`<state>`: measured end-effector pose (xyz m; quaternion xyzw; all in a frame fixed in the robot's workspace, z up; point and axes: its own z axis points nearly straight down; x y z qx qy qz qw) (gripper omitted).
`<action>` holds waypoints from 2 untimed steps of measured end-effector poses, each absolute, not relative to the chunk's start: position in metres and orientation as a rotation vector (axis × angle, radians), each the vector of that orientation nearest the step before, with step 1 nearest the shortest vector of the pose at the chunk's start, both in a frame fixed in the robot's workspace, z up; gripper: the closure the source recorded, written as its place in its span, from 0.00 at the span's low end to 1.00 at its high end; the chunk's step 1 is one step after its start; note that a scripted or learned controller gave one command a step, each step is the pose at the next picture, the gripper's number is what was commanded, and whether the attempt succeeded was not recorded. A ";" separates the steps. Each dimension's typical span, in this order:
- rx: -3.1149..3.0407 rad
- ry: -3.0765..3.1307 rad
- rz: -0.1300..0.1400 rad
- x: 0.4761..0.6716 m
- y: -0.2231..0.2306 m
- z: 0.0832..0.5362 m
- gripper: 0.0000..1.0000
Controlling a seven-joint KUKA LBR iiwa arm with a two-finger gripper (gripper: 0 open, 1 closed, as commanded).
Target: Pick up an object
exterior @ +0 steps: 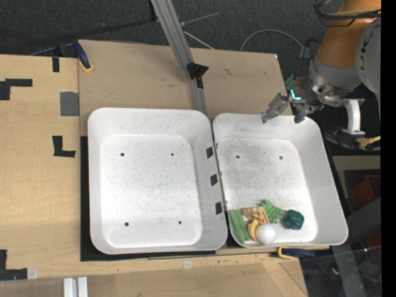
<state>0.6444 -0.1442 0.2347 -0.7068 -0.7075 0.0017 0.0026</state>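
A: Objects (267, 221) where?
B: Small pile at near edge of right bin (322, 166): white ball (266, 234), dark green lump (292, 219), green leafy piece (271, 210), yellow-tan bits (253, 219).
A: Gripper (286, 111)?
B: Over right bin's far edge, well apart from pile. Fingers spread, nothing between them.
A: Left bin (96, 166)?
B: Beside it, touching.

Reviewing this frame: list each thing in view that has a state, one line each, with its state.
gripper: fingers open, holding nothing, above the far rim of the right bin
right bin: holds a small pile at its near edge
white ball: resting in the pile, not grasped
dark green object: lying beside the ball, not grasped
yellow and green pieces: heaped together, exact kinds unclear
left bin: lying flat beside the right bin
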 end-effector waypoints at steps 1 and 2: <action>-2.218 -2.224 0.002 0.645 -0.144 0.238 0.00; -2.216 -2.221 0.008 0.651 -0.139 0.190 0.00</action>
